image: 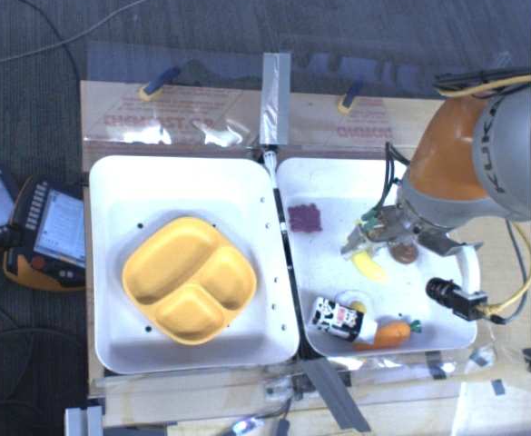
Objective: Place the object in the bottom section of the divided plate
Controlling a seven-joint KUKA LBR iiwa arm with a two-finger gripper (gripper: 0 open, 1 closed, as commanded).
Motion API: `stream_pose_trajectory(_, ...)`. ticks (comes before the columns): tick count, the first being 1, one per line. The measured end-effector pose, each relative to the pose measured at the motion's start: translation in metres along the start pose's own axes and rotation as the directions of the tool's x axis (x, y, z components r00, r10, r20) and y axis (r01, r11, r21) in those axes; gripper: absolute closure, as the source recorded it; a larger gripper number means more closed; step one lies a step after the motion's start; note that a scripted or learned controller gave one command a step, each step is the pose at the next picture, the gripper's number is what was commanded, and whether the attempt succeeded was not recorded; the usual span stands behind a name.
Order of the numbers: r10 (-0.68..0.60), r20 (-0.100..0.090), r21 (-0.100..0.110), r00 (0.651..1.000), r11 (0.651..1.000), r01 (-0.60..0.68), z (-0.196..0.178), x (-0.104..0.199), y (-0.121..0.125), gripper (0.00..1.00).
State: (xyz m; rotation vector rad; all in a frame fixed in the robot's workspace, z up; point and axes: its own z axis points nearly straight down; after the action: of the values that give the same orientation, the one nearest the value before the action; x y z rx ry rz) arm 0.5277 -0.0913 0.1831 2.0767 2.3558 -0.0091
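Observation:
A yellow divided plate (189, 279) lies in the left bin, its three sections bare. My gripper (371, 240) hangs low over the right bin, right above a small yellow banana-like piece (368, 265). A brown round piece (404, 252) sits just right of the gripper. The wrist hides the fingers, so their state is unclear, and nothing shows held between them.
The right bin (333, 198) also holds a purple grape cluster (304, 217) at its upper left, a black-and-white cow-print carton (336, 319) and an orange carrot (388, 334) near the front wall. A teach pendant (43, 234) lies left of the bench.

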Motion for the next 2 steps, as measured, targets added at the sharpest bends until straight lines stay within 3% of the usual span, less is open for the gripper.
stream_pose_trajectory(1, -0.164, -0.002, -0.004, 0.986, 0.986, 0.164, -0.077, -0.01, -0.026, 1.0)
stream_pose_trajectory(2, -0.186, -0.004, -0.004, 0.983, 0.983, 0.186, -0.096, 0.042, 0.007, 1.0)
